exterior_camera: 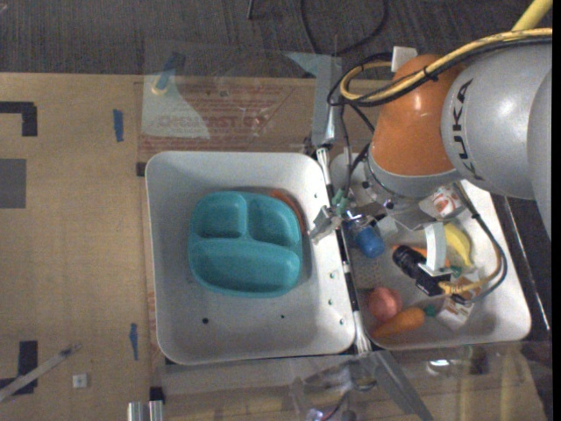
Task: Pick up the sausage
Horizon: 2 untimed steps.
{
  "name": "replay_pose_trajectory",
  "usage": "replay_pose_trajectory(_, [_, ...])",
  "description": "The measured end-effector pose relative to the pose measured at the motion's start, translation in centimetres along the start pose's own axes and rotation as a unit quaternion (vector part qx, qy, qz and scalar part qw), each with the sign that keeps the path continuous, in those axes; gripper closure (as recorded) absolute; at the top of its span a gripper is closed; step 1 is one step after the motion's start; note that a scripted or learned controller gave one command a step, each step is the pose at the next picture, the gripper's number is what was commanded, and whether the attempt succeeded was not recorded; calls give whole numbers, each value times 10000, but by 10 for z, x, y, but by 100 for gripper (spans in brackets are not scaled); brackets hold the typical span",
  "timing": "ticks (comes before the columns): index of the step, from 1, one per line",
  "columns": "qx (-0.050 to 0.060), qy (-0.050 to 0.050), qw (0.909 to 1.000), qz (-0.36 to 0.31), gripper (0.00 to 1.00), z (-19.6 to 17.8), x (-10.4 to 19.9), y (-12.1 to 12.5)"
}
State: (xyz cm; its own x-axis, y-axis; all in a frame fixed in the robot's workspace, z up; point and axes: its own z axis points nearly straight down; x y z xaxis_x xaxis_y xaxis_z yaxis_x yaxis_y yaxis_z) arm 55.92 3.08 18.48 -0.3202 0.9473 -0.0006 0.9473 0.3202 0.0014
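arm [456,121] over right bin [517,310] (toys inside); teal tray [245,244] left

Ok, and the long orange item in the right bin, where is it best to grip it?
Probably across the narrow middle of the long orange item, coming from straight above. It lies flat in the right bin, and the pink round item sits against its left end, so keep slightly right of that.

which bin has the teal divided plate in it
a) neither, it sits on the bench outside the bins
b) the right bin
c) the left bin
c: the teal divided plate lies flat on the floor of the left bin, while the arm hangs over the right bin with the small food items.
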Motion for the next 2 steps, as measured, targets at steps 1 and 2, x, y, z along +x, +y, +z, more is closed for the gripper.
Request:
replay_pose_trajectory(1, [-90, -110, 9940, 1088, 0, 45, 17, 54])
replay_pose_trajectory(2, [-75, -149, 9982, 579, 0, 56, 11, 56])
